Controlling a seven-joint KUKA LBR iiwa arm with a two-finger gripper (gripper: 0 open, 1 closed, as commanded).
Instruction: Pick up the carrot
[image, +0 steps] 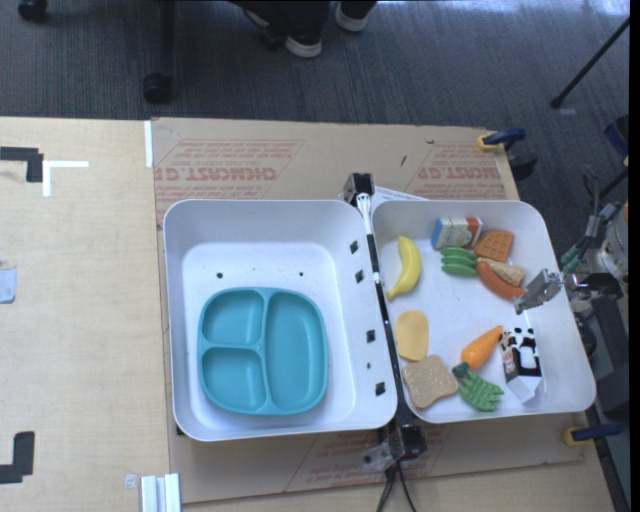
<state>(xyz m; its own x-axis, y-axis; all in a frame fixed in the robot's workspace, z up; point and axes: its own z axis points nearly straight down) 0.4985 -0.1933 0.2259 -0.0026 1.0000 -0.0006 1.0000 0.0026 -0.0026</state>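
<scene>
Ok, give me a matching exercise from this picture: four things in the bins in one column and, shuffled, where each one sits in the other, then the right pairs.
Things:
1. banana
2. teal divided plate
3. carrot
4. bread slice

Places:
A. in the left bin
B. near corner of the right bin, next to the divider
C. right bin, by the divider, towards the far side
D. right bin, just left of the black and white carton

Pairs: 1-C, 2-A, 3-D, 4-B
</scene>
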